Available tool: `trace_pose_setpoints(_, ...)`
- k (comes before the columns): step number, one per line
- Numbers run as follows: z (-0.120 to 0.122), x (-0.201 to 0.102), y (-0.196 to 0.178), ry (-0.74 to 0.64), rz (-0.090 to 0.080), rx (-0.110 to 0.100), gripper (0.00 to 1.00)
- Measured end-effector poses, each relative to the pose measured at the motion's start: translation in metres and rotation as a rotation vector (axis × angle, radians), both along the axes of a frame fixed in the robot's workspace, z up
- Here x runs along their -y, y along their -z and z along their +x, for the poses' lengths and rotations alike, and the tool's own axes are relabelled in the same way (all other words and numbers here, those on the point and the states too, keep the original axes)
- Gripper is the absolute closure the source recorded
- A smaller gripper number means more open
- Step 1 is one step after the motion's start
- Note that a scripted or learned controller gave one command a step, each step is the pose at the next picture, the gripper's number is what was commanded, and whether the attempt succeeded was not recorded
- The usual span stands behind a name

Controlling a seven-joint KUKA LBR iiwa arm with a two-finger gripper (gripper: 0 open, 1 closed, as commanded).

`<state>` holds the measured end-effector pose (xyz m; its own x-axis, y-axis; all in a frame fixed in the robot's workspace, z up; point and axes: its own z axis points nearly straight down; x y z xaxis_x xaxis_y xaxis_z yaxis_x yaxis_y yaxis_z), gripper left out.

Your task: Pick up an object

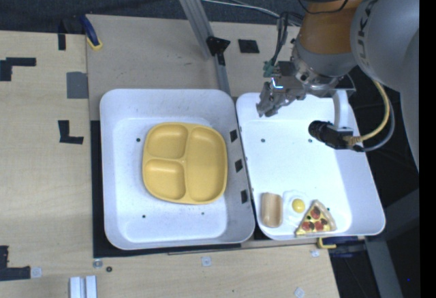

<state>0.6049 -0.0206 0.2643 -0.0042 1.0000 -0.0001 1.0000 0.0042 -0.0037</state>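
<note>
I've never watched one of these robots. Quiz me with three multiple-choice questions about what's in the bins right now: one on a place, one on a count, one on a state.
1. Where is the yellow plate?
A. left bin
B. right bin
C. on the bench

2. How many toy foods lie in the right bin?
A. one
B. three
C. five

3. The gripper is
A. resting on the plate
B. touching the pizza
C. at the right bin's far edge

Answers:
1 A: the plate sits in the left bin.
2 B: bread, egg and pizza lie in the right bin.
3 C: the gripper is at the far edge, away from the foods.
</note>
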Motion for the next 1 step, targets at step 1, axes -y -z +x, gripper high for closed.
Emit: trace_pose_setpoints(1, 0.001, -0.0557, 0.0151, -0.002, 0.001, 0.0, 1.0)
